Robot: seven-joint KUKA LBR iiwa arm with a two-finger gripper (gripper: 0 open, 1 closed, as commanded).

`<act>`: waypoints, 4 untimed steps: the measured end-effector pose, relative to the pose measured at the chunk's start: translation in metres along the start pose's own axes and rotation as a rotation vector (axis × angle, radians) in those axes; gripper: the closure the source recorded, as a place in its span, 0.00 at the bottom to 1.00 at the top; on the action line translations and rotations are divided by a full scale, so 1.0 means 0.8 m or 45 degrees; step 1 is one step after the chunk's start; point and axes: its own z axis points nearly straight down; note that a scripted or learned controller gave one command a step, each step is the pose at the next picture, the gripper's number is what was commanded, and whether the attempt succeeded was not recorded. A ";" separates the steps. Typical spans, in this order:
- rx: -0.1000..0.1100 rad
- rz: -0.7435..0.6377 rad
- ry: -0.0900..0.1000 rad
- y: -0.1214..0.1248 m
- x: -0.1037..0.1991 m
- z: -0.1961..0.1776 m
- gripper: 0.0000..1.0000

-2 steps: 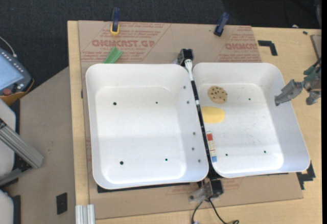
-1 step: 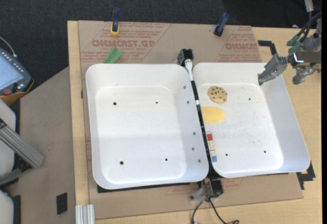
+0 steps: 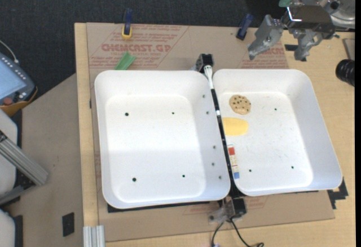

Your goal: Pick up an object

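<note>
— On the left side of the bench, what do you see?

— The left white bin (image 3: 152, 139), sitting on a brown cardboard sheet (image 3: 141, 43) with red lettering. Behind it, a yellow and blue clamp (image 3: 127, 24) grips the sheet's far edge, and a small green piece (image 3: 125, 61) lies near it.

— And moving across?

— A black clip (image 3: 204, 62) stands at the far end of the seam where the two bins meet, and another black clip (image 3: 236, 206) at the near end. Just right of the seam is the right white bin (image 3: 293, 127). It holds a round chocolate-chip cookie (image 3: 240, 104) near its far-left corner, a flat yellow piece (image 3: 234, 126) just in front of the cookie, and a slim white stick with red and blue marks (image 3: 233, 162) lying along the left wall.

— Where is the arm?

— At the upper right, above and beyond the right bin's far rim. The gripper (image 3: 282, 45) hangs over the cardboard, well apart from the cookie and the other things. Its two grey fingers are spread, with nothing between them.
</note>
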 end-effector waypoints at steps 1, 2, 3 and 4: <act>0.017 0.008 -0.003 0.076 0.119 -0.013 0.00; 0.023 0.030 -0.008 0.042 0.032 -0.016 0.00; 0.020 0.009 -0.003 0.122 0.169 -0.002 0.00; 0.014 0.016 -0.004 0.206 0.218 -0.010 0.00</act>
